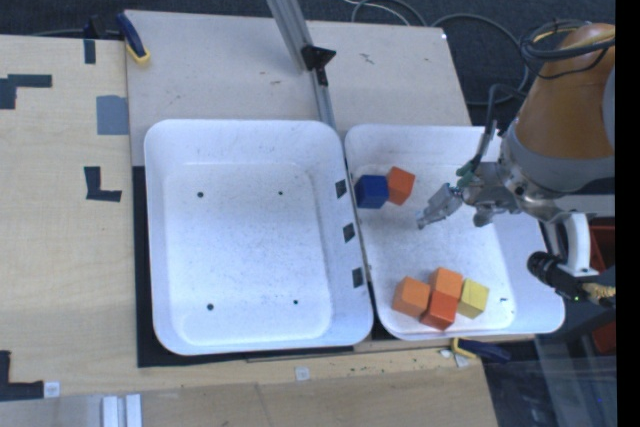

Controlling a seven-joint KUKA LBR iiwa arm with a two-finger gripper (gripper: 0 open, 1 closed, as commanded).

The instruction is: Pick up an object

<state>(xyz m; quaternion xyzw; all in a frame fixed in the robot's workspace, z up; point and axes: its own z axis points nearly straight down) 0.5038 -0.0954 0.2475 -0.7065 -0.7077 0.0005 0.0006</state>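
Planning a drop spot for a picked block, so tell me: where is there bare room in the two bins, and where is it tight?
The left bin offers its whole floor. In the right bin, free floor lies between the blue cube with the orange cube and the block cluster at the near edge. The gripper hangs over that gap. The cluster corner is crowded.

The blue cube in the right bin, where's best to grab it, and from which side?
Probably from above, fingers on the blue cube's near and far faces. Its right face touches the orange cube, and the bin wall stands close on its left.
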